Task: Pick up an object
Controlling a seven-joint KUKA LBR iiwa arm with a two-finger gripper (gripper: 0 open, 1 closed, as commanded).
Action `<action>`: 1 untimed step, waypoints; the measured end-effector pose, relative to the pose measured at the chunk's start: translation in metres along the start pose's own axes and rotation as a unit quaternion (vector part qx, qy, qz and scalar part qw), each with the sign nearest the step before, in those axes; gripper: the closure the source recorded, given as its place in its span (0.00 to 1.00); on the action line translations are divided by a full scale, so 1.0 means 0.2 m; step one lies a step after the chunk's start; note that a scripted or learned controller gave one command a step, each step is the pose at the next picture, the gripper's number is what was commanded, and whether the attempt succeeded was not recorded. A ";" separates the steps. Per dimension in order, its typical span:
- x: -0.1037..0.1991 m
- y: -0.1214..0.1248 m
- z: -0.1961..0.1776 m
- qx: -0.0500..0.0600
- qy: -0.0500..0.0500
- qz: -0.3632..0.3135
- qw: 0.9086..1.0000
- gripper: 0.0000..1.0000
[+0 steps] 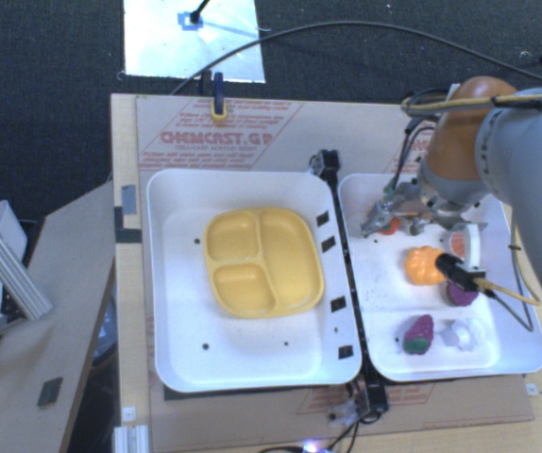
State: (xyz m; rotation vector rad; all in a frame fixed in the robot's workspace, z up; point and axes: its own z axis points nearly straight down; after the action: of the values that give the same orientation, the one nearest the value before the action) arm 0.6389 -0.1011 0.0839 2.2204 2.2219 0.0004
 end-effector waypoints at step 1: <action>0.00 0.00 -0.06 0.000 0.000 0.000 1.000 1.00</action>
State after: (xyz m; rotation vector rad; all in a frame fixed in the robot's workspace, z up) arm 0.6394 -0.1013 0.0955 2.2207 2.2208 0.0013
